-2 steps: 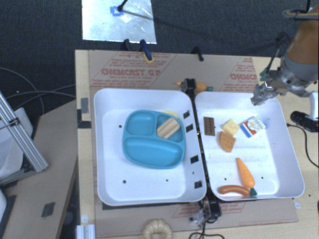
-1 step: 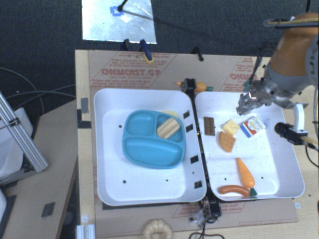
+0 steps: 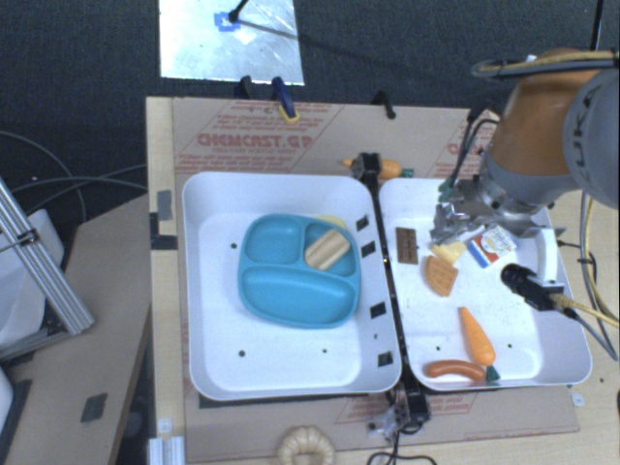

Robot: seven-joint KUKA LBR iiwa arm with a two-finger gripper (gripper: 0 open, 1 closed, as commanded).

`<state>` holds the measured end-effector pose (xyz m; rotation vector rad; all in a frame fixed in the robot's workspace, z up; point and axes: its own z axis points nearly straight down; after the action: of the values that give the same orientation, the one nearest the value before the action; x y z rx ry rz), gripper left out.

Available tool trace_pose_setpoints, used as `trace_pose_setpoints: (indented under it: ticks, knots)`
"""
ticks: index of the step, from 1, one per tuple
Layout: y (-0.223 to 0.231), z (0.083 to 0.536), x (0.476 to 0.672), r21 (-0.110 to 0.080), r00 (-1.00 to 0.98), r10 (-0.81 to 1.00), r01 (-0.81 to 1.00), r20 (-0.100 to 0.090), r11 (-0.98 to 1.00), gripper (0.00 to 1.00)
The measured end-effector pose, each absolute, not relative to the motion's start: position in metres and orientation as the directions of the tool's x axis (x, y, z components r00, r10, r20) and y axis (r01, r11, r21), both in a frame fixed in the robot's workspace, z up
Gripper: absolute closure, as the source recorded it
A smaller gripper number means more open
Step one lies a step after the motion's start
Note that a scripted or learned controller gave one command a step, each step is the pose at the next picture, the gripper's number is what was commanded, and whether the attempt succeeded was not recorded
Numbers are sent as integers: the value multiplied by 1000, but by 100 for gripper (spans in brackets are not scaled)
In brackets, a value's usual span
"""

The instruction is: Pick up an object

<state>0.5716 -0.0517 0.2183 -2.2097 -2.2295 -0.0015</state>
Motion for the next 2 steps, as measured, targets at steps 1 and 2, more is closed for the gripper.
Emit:
trace_pose_setpoints:
  ticks: [1,2]
  knots:
    - [-11,231,536,-1,-9,1000,1000,2,9,100]
    - [32,214,505,-3,-8,1000,1000,2,8,100]
